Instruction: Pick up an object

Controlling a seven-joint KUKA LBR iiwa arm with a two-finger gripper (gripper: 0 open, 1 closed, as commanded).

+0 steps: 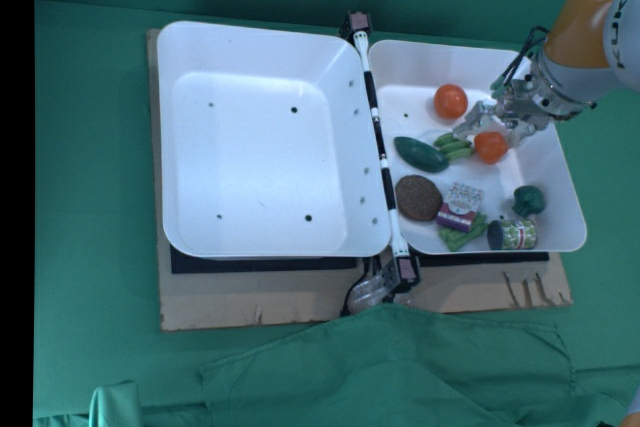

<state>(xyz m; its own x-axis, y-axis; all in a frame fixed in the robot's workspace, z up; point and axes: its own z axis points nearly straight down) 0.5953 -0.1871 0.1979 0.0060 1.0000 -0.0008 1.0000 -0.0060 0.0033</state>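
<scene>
The right bin (560,165) holds several small objects: an orange ball (450,100), a second orange fruit (490,147), a dark green leaf-shaped piece (420,154), a green bean pod (455,147), a brown disc (418,197), a small printed box (461,203), a dark broccoli piece (528,200) and a green can (513,235). My gripper (497,122) hovers over the upper part of this bin, fingers open, straddling the space just above the second orange fruit. Nothing sits between the fingers.
The left bin (200,65) lies beside the right one, split from it by a white and black divider bar (378,135). Both rest on a cardboard sheet (260,310). Green cloth (400,365) bunches at the front.
</scene>
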